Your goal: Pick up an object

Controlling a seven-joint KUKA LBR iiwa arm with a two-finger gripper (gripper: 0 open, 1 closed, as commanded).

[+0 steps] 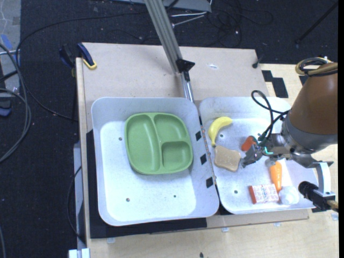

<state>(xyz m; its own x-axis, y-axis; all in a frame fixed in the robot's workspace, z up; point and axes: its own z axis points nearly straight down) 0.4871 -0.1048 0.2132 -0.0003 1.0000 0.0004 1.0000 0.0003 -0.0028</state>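
nothing is lifted yet; the gripper hangs low in the right bin, just beside the tan block; i cannot tell how its jaws stand; grasp and lift remain.

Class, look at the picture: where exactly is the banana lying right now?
The banana lies in the right-hand bin, near its upper left corner beside the wall shared with the left bin, just above the tan sponge.

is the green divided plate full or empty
Empty. The green divided plate lies flat in the left bin, and all three compartments show bare green with nothing in them.
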